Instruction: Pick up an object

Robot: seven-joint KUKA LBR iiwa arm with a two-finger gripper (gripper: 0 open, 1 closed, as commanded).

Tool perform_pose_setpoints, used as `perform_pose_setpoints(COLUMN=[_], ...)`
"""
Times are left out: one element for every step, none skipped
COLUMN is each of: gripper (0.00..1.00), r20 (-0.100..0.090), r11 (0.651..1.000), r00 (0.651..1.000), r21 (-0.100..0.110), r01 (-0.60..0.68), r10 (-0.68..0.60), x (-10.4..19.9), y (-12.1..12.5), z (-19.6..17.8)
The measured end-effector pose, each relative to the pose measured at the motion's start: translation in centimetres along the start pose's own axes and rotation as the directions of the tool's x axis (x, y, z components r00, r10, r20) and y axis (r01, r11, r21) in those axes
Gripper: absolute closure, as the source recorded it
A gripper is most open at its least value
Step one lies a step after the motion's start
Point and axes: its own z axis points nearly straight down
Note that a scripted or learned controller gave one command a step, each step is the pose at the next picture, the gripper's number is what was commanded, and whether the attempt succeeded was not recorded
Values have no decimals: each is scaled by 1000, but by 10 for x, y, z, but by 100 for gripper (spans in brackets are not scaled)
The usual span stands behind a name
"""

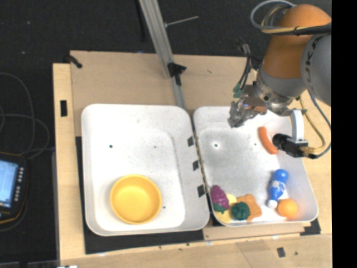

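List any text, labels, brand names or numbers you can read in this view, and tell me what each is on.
None can be read.
Handheld screen device at the left edge: lit display, contents too blurred to read.
Blue and white bottle in the right bin: any label too small to make out.
Arm and gripper: no markings legible.

My bench [122,77] looks like pale, matt wood or board. The two bins [139,133] appear to be smooth white plastic, speckled with dark flecks. The yellow bowl [135,198] has a soft plastic sheen, as do the orange ball [288,208] and the blue-and-white bottle [278,184]. My orange band [290,43] is glossy; the slanted rail [159,35] looks like dull metal.
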Motion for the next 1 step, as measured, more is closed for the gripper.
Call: perform_pose_setpoints(gripper=[100], r20=[-1], r11=[1000], r00=[1000], r21=[-3], r01=[2], r10=[-2], x=[55], y=[19], z=[-4])
